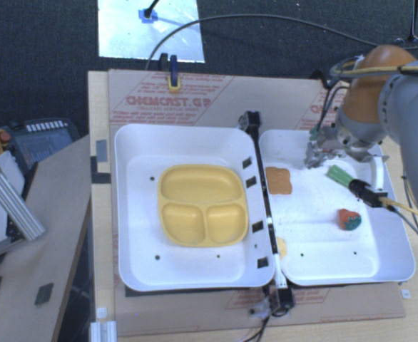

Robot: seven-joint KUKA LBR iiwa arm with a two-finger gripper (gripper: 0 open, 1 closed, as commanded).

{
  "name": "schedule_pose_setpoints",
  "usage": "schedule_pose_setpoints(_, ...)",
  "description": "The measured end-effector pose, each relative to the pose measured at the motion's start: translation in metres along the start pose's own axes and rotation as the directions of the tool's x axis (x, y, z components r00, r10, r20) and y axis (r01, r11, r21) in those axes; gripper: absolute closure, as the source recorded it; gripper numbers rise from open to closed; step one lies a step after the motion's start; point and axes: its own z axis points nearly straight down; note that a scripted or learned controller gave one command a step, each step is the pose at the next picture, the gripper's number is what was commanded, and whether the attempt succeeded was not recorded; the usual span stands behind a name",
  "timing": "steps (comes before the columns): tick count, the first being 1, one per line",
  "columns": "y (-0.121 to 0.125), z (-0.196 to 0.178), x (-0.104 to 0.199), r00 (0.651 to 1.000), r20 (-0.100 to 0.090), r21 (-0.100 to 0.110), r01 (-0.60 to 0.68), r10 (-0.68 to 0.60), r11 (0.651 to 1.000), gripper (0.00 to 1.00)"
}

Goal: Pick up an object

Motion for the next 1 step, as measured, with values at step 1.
schedule_pose_setpoints(1,0.0053,-0.0641,0.005,1.0,0.0,-0.004,0.0,0.0,1.0,1.0)
